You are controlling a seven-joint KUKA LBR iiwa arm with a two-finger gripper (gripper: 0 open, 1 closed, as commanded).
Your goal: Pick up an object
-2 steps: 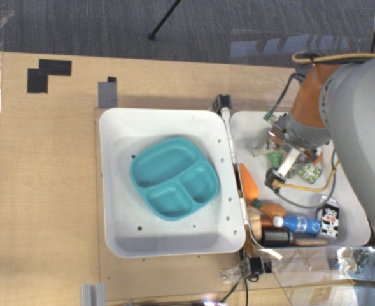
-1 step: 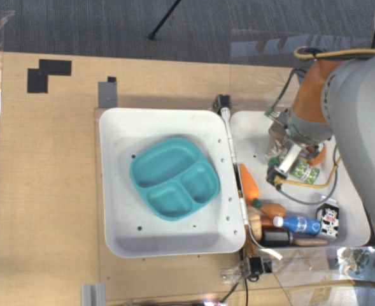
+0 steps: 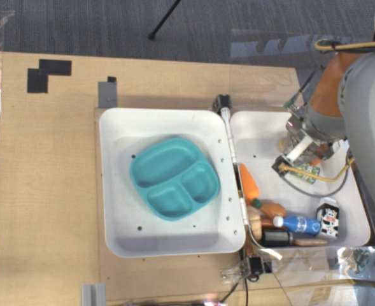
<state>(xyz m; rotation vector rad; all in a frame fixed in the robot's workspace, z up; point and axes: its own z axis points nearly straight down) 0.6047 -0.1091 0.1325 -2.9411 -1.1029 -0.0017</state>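
The pale wooden surface (image 3: 47,190) is seen carrying two white bins side by side. And there is the grey arm (image 3: 365,107), stretched in from the surface's right edge, with its orange band (image 3: 327,91) angled down and left over the right bin (image 3: 263,129).

The left bin (image 3: 120,234) is taken up by a teal divided plate (image 3: 174,177), laid flat at its middle with three compartments showing.

The hand (image 3: 297,132) is held over the far half of the right bin, toward its right edge, and is pointed downward. Whether it is open or closed cannot be told from this angle.

The things to be picked are crowded toward that bin's near edge:
- An orange carrot (image 3: 248,183) is laid along the left wall.
- A blue bottle (image 3: 300,224) with a white cap is laid on its side close to the near edge.
- A brown piece (image 3: 273,210) is lodged between carrot and bottle.
- A black oblong thing (image 3: 276,238) is pressed against the near wall, just beside the bottle.
- A small black-and-white item (image 3: 328,217) is set by the near right corner. Its markings are too small to be read.
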